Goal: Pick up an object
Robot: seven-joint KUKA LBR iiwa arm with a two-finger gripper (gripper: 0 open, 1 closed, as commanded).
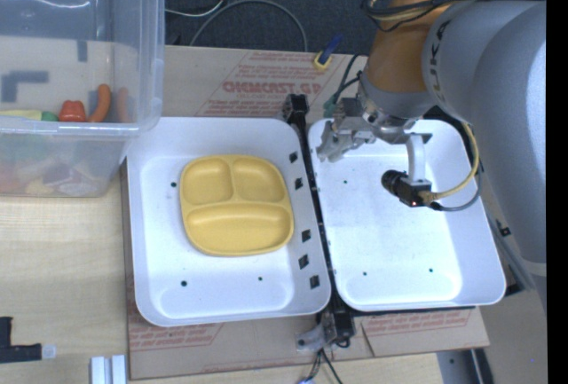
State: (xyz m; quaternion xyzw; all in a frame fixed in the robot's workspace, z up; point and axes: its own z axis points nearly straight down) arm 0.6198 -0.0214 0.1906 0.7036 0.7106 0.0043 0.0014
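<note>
A yellow divided plate [236, 204] lies flat in the left white bin [151, 285], a little above that bin's middle. My gripper [335, 143] hangs over the upper left corner of the right white bin [461, 285], close to the wall the two bins share. It is to the right of the plate and apart from it. The grey arm with its orange band [404, 36] comes in from the right and covers the right bin's far edge. Nothing shows in the gripper.
A clear plastic tub [80, 63] stands at the upper left, with red, orange and green toys [84, 110] inside. Black clips [306, 236] line the shared bin wall. A small black unit with a red light [406, 187] and looped cable hangs from the wrist.
</note>
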